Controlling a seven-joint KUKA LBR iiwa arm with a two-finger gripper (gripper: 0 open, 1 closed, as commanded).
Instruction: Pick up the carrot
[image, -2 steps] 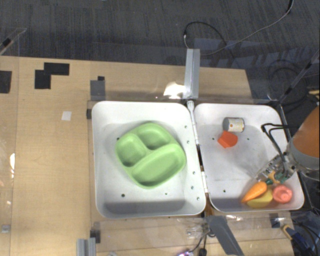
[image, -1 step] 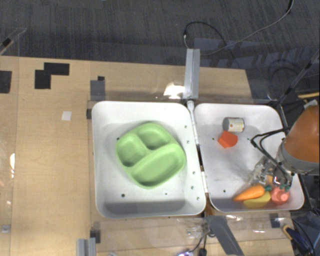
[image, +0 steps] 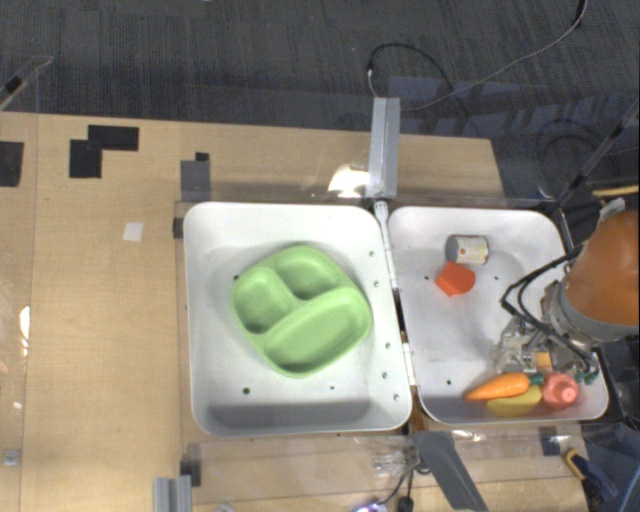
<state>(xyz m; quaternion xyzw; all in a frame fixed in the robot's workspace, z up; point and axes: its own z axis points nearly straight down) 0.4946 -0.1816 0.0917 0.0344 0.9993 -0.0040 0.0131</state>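
We look down at a slant on a pale wooden bench (image: 90, 330) that carries two shallow white plastic bins side by side. The left bin (image: 215, 240) holds a green three-compartment plastic plate (image: 300, 310), lying tilted near the bin's middle. The right bin (image: 425, 330) holds the smaller things.

The grey robot arm with its orange band (image: 610, 270) reaches in over the right bin's right edge, black cables looping beside it. Its two-finger metal gripper (image: 525, 350) hangs low near the bin's front right corner, just above the toys there. We cannot tell how the claw stands, since the wrist and cables blur its tips.

The orange toy carrot (image: 498, 387) lies on the bin floor along the front edge, near the front right corner, pointing left. A yellow toy piece (image: 515, 404) touches it from the front, and a pink rounded toy (image: 560, 391) sits just beside its right end.

Towards the back of the bin, an orange block (image: 455, 280) lies just in front of a small grey cylinder (image: 467, 249).
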